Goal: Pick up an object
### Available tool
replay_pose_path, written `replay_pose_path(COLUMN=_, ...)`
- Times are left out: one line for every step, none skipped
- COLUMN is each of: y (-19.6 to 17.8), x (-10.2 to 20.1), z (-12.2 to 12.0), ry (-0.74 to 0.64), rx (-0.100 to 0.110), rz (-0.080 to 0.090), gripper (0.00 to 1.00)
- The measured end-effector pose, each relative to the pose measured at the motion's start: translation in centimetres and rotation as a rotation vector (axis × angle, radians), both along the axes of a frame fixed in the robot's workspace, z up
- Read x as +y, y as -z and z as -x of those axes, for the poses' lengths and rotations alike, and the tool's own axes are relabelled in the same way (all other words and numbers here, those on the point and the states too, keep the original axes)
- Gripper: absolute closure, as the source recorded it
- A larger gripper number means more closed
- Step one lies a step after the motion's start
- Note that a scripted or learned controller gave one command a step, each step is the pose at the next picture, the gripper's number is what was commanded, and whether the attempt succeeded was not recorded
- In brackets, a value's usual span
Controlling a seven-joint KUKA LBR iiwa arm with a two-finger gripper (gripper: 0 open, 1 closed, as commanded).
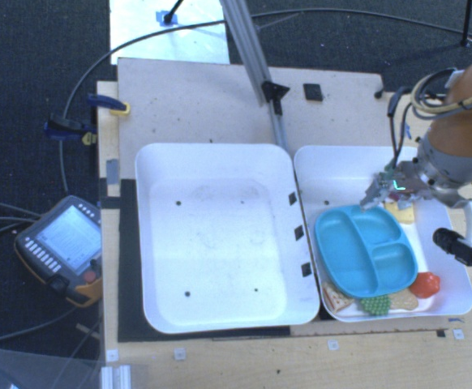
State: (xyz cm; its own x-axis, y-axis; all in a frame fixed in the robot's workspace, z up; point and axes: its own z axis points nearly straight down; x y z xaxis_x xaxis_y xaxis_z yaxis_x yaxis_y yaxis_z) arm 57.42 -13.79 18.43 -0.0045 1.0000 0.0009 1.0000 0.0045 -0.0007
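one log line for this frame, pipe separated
gripper over right bin | by blue tray | grasp: cannot tell | left bin

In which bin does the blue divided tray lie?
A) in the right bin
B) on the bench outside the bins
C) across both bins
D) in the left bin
A: the blue divided tray lies inside the right bin, near its front, with small items along its edge.

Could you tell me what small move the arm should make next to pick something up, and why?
Probably a short descent: the gripper hangs in the right bin, above the far rim of the blue divided plate and beside a small yellow item, with nothing visibly between its fingers. Lowering onto one of those seems the likeliest next step.
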Motion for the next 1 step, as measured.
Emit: replay_pose_path(y=-0.09, x=0.0, z=-0.05, ry=0.0, rx=-0.002, rz=0.0, gripper=0.0)
